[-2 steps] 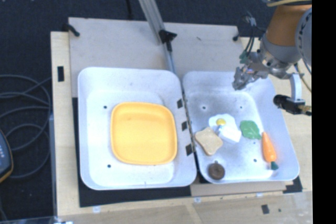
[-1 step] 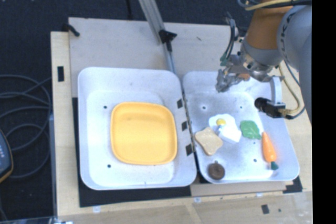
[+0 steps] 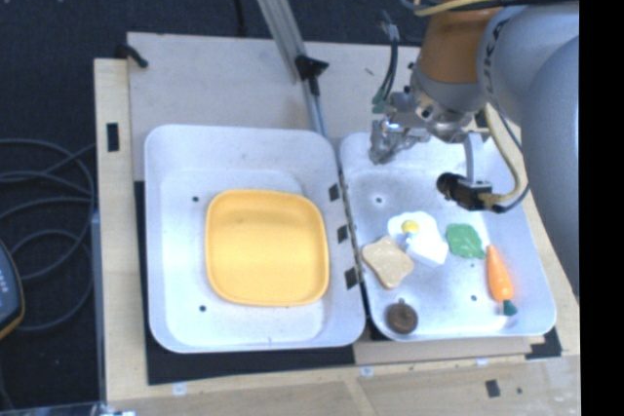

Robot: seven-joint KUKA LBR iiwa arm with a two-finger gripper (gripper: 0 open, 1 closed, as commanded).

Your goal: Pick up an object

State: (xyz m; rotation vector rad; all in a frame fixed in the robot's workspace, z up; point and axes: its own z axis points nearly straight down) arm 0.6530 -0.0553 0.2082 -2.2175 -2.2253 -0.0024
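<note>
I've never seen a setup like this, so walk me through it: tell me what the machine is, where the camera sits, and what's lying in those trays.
One camera looks down at a slant on a bench. The grey machine with the orange band is a robot arm reaching in from the right; its gripper hangs over the far edge of the right bin. Nothing is visible between its fingers. The left bin holds a yellow plate. The right bin holds toy food: a slice of bread, a fried egg, a green piece, a carrot and a small brown round item.
</note>
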